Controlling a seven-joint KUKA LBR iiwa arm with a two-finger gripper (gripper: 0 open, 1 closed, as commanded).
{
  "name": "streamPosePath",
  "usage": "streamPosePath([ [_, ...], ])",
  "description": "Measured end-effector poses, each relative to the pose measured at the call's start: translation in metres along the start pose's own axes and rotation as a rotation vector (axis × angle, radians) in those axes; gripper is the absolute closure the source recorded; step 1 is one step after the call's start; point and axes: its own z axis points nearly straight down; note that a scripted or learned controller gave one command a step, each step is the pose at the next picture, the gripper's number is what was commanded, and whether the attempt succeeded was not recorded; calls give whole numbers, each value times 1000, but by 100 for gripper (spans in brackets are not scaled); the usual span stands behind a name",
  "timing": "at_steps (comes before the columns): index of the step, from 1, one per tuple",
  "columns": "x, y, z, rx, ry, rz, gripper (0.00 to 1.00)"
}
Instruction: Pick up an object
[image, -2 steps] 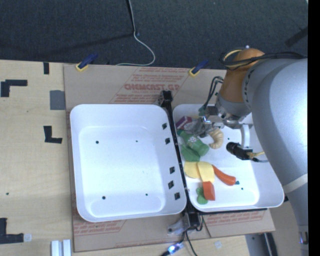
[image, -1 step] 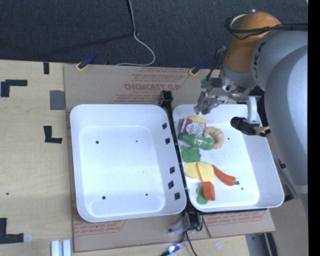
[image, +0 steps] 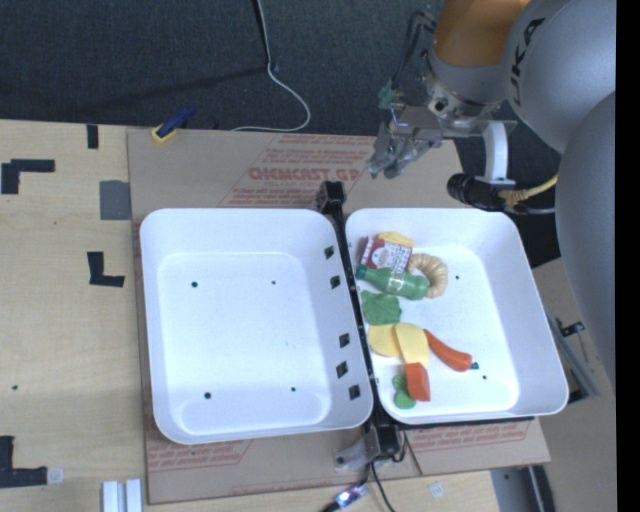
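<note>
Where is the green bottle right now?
The green plastic bottle lies on its side in the right white bin, near the centre divider, just below the red-and-white packet and beside the tan ring.

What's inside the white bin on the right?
The right bin holds toy food piled by its left wall: a green bottle, a red and white packet, a yellow piece and an orange carrot. Anything under the pile is hidden.
</note>
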Motion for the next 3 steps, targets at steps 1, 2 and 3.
streamPosePath([
  [1, 2, -2, 93, 24, -4, 9, 100],
  [2, 88, -17, 148, 22, -2, 4, 100],
  [3, 85, -15, 135, 19, -3, 6, 100],
])
